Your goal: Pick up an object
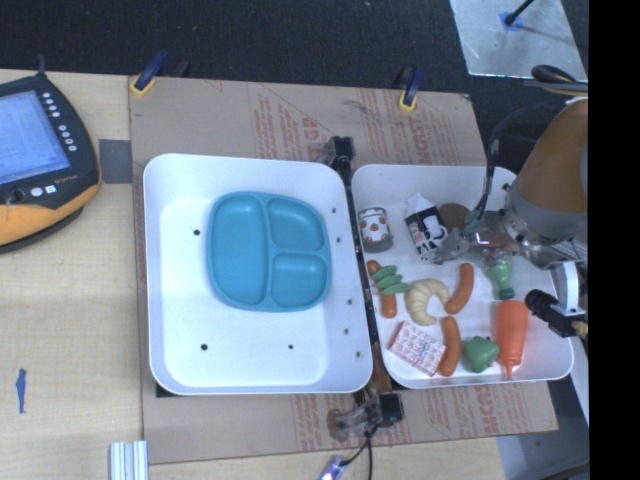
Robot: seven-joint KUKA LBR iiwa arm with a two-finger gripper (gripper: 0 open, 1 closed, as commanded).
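Toy food lies scattered across the right-hand white bin (400, 183): a croissant (428, 299) at the middle, one sausage (460, 288) just to its right and a second sausage (451, 345) below it, an orange carrot (511, 334) near the right wall, a green pepper (481, 353) beside the carrot's lower end, and a red-and-white packet (415, 347) near the bottom left. A small can (375, 227) and a black-and-white carton (424, 226) stand toward the bin's upper part, and a green bottle (499, 274) lies near the arm. The gripper (463, 240) of the grey-and-orange arm (555, 173) reaches in from the right and sits low over the upper right of this bin, just right of the carton; whether its fingers are spread or closed cannot be made out.

The left-hand white bin (175, 268) holds a blue divided plate (268, 250). Both bins rest on a sheet of brown cardboard (250, 118) fixed to a pale wooden bench (60, 328) with blue and yellow clamps (148, 73). A teach pendant (40, 158) with a lit screen sits at the bench's left edge. Beyond the bench lies dark carpeted floor (250, 18).
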